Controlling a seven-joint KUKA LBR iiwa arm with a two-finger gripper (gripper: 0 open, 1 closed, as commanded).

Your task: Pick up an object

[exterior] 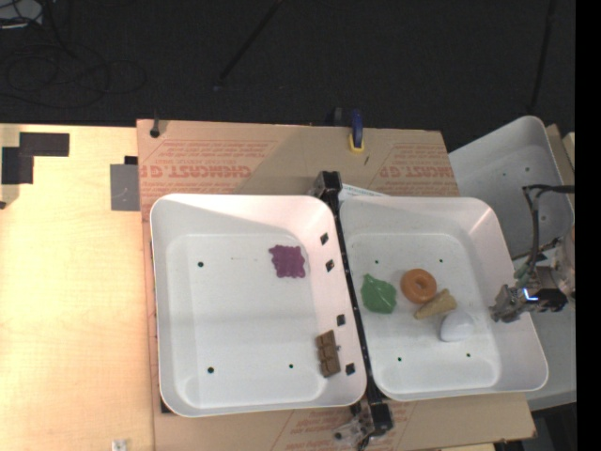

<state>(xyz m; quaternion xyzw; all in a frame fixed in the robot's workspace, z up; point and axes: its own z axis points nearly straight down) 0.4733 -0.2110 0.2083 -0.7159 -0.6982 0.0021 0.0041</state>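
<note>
Two white bins sit side by side on brown cardboard, the right bin [507,252] holding a white lump [457,327], tan piece [435,304], orange ring [419,285] and green toy [378,294], while the claw [512,303], hard to read, hangs at its right edge.

End effector [512,301] at far right

Bright, even overhead light, mild glare on the white bins [178,224], dark background, soft overall focus.
</note>
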